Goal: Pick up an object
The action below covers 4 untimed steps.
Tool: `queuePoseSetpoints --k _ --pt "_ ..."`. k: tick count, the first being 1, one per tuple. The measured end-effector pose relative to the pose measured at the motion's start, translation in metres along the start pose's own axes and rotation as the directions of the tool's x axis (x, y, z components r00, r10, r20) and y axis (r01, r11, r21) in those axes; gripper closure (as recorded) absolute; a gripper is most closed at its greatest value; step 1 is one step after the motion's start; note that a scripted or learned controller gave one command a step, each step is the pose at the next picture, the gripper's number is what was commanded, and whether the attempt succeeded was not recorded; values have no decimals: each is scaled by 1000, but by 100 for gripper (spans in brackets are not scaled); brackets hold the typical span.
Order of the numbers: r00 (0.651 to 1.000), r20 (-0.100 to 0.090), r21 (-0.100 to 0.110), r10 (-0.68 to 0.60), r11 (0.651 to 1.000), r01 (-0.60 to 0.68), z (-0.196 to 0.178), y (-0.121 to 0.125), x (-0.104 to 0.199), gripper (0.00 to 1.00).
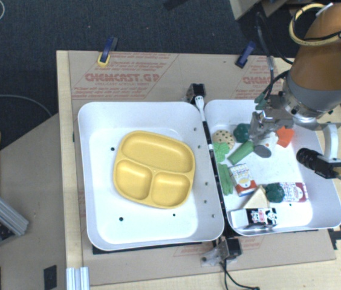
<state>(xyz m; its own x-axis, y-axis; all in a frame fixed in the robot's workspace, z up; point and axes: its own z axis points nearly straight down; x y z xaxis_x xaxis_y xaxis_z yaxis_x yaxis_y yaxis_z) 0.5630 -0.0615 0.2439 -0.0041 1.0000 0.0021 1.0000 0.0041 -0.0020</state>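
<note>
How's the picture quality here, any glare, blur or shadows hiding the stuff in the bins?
Camera view: lighting is even and soft; the yellow tray is sharp with faint sheen; the white bins are bright but not blown out; small items near the hand are slightly soft and partly covered by it.

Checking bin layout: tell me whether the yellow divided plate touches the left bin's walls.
Apart. The camera view shows white floor all around the yellow divided plate, separating it from every wall of the left bin.
</note>
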Motion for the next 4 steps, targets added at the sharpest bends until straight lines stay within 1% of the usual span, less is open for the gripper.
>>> queuePoseSetpoints --k 1,2,3,4 --pt "1000 1 1 1 1000 -1 -3 -5 51 100" --pt "1000 0 1 -1 1000 1 3 -16 99 100" --pt "1000 1 2 1 1000 -1 26 -24 133 100" --pt "1000 2 -2 4 1000 -4 30 -14 126 100"
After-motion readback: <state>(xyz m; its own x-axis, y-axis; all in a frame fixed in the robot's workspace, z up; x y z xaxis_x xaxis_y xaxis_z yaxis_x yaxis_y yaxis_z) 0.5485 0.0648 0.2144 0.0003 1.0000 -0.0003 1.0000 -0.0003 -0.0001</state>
